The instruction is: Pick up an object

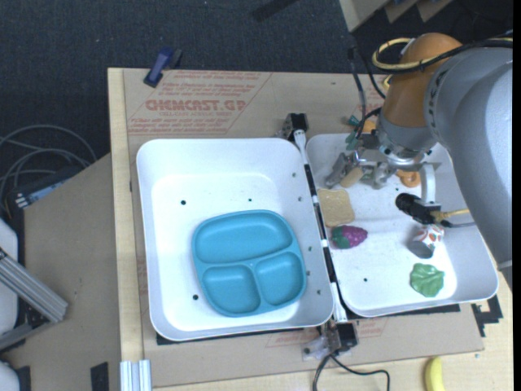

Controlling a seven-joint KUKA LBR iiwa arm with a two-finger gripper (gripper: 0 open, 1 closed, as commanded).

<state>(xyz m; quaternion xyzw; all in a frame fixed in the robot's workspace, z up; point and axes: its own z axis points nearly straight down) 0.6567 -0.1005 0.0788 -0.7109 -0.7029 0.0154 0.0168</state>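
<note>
Approach step: gripper (364, 172), fingers apart & empty, low in rt bin (378, 263) near tan block (335, 206); next: center over it, close.

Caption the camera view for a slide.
KUKA gripper at the far end of the right bin, near a tan pad; blue divided plate in the left bin.

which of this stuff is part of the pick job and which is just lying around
Job:
end effector
tan square pad
purple-green toy
green lump
white-red piece
blue divided plate

Lying about:
small blue object
yellow object
metal bar
</note>
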